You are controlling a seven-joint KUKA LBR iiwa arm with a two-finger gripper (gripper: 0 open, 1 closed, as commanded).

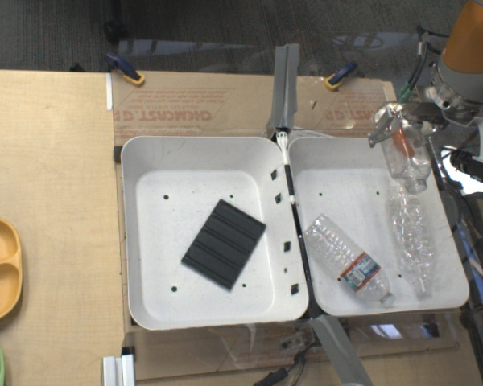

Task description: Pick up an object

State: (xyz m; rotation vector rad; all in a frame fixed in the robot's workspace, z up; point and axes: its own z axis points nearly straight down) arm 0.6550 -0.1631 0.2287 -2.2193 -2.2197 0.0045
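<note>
Two white bins, arm over the right one.
Claw hangs above the right bin's far right corner w/ a clear plastic bottle up at its tip; can't tell how far open the claw is or if it really grips. Another clear bottle w/ label lies in the right bin. Black ribbed slab lies in the left bin.

Both bins smooth white plastic, faint sheen. Black ribbed slab, matt, rubbery-looking. Two clear crinkled plastic bottles, glossy: one with printed paper label, one unlabelled. Bench top pale matt wood grain. Brown cardboard, dull, printed. Orange dish, smooth plastic.
</note>
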